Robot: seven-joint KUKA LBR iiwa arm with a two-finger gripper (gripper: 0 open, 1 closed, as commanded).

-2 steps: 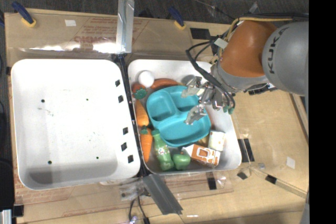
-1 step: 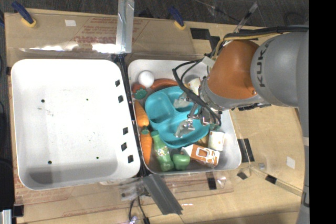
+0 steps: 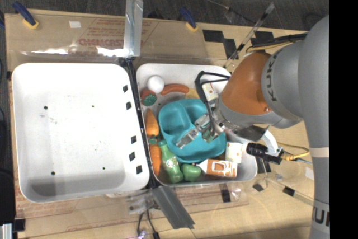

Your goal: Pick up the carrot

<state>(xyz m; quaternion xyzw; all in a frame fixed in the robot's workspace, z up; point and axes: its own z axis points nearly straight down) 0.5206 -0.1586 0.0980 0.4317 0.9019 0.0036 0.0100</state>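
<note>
Carrot (image 3: 151, 125) lies along the left wall of the right bin (image 3: 180, 70), just left of the teal bowl (image 3: 179, 118). We see our tool (image 3: 195, 135) over that bowl, touching it; we cannot tell how it stands. The left bin (image 3: 33, 78) sits beside it on the table (image 3: 53, 25).

Cardboard-brown bench (image 3: 50, 28) bears two white bins (image 3: 22, 120), seemingly touching
</note>
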